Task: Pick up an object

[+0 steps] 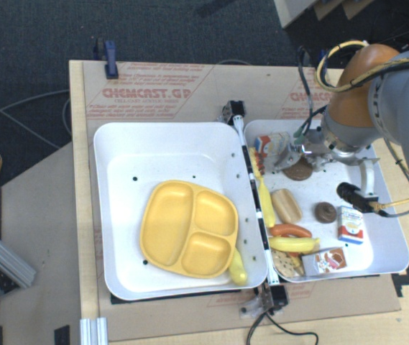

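Dark carpet is surrounding the desk (154, 85), on which two white bins are being carried side by side. Toy foods are lying in the right bin (384, 254): a bread roll (286, 205), a hot dog (290, 230), a banana (295, 244), and a brown disc (299, 170) at upper centre. Directly over that disc the hand (306, 152) is being held; whether it is apart or together cannot be told. A yellow divided plate (188, 227) is lying in the left bin (118, 164).

Brown-topped bench (161, 88), two white bins side by side, left bin (118, 157), right bin (387, 243)

Single fixed overhead camera, slanted down, seemingly fairly high, over both bins (111, 157).
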